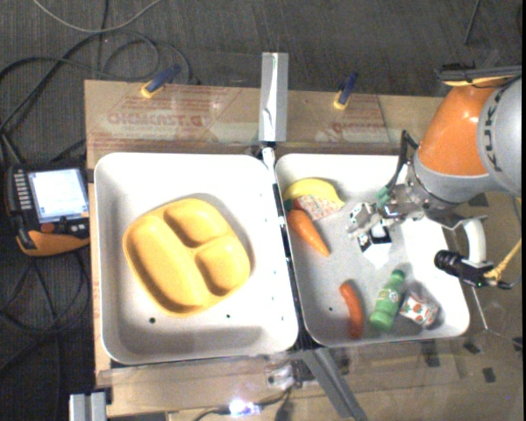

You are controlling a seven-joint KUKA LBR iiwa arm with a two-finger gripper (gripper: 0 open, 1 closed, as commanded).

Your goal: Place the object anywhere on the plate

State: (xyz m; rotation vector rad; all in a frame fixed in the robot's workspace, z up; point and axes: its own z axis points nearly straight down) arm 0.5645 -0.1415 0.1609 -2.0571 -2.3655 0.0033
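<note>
Two shallow white bins side by side on the bench. In the left bin (114, 235), a yellow three-compartment plate (188, 254), nothing on it, sitting slightly toward the front-left. Across the divider, in the right bin (333, 323), a crowd: a yellow banana (310, 188) at the back-left corner, a small patterned packet (316, 206) touching it, an orange carrot (308, 231) just beside the divider, a second, redder carrot (352, 307) nearer the front, a green bottle (387, 300) lying next to that, and a small red-and-white carton (418, 310) at the front-right. Further right, the gripper (368, 224) hovering over the bare middle of that bin, between the packet and the bottle, touching none of them. Fingers too small and cluttered to read: impossible to tell how far apart, and nothing visibly held between them. No object chosen or lifted yet, by the look of it; the whole carry to the plate likely ahead. Several risks from here: closing on bare bin floor and coming up with nothing; nudging the packet or the bottle aside on descent; pinching a round carrot or bottle off-centre and losing it over the divider; releasing short of the plate, onto the bin floor instead.
</note>
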